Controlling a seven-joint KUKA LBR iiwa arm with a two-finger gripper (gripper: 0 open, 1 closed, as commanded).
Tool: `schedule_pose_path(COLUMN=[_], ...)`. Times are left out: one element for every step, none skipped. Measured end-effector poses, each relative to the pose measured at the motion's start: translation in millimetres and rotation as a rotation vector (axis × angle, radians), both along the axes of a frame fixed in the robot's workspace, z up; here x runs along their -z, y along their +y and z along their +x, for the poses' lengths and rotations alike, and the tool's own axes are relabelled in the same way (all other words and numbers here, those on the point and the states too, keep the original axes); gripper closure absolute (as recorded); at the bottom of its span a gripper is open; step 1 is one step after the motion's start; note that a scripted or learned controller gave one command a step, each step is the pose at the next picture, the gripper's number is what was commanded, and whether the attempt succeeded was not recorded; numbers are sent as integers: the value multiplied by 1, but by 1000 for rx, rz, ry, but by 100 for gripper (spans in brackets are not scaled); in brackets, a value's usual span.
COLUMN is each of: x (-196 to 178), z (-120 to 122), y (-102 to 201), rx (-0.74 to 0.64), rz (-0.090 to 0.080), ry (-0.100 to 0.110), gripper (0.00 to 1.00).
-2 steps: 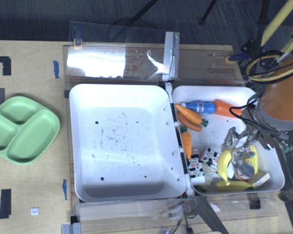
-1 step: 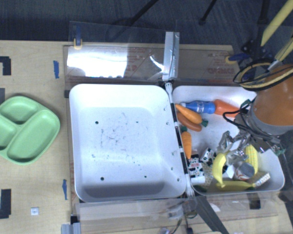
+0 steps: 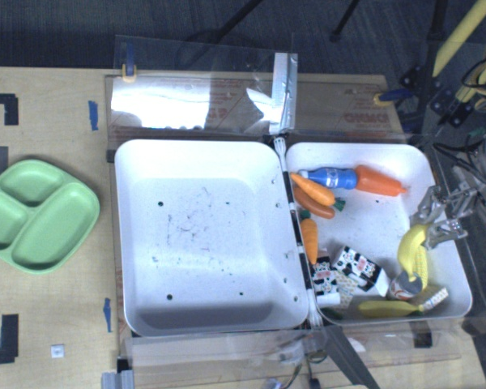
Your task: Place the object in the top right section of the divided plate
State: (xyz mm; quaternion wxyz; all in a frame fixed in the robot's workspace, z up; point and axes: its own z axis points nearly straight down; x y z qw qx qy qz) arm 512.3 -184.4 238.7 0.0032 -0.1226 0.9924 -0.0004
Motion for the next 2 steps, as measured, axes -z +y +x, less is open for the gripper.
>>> schedule_pose_path(x=[42, 58], z=[-17, -5], y=[-39, -37], rx=[-206, -490], rz=[0, -1], ry=[3, 1], gripper=[100, 100])
